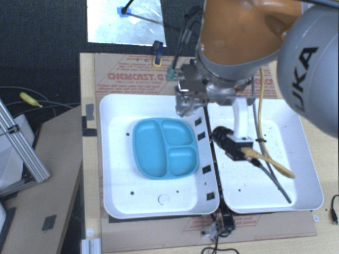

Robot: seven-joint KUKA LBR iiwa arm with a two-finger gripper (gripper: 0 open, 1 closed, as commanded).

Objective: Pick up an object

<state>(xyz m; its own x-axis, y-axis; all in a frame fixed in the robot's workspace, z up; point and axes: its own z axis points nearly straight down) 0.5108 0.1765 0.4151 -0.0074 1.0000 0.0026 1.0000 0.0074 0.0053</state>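
As things stand in the camera view: the grey and orange arm [243, 30] reaches in over both white bins, and its gripper [184, 106] hangs low at the far edge of the left bin [119, 194], close to the wall it shares with the right bin [296, 184].
Task's thing: a blue divided plate [164, 147] lies flat, face up, in the middle of the left bin, its far right corner just beside the gripper.
Grip: from here I cannot tell whether the gripper is open or closed. The wrist hides much of it, and I see nothing held in it.
Contact: the gripper looks to be just off the plate's corner rather than on it, though the slant of the view makes that uncertain.
Stage: my guess is an approach to the plate's rim, with the pick not yet made.
Risk, missed grasp: the plate is broad and shallow and offers only a thin raised rim, so closing slightly to one side would catch air.
Risk, slip: held by one corner, the smooth plate would likely tilt under its own weight and slide out.
Risk, collision: so near the shared wall, a descent could hit the bin edge instead of the plate.
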